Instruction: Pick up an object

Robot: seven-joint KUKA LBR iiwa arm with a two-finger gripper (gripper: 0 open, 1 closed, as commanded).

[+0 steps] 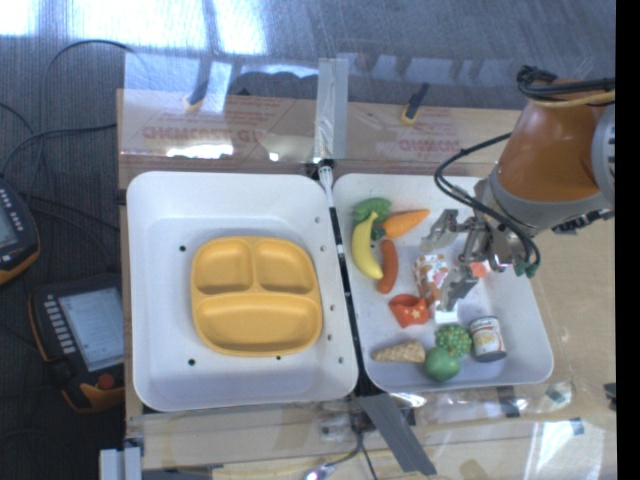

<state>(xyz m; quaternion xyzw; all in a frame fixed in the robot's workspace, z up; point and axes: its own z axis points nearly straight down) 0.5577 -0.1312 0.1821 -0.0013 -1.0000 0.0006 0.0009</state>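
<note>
The right bin holds several toy foods: a yellow banana, a carrot, a red sausage, a red pepper piece and a white-and-orange packet. My gripper hangs over the middle of this bin, right beside the packet. It is open, with one finger toward the bin's back and the other toward its front. Nothing sits clearly between them.
A green leafy piece lies by the banana. Near the front of the right bin are a tan wedge, broccoli, a green ball and a small can. The left bin holds a yellow divided plate.
</note>
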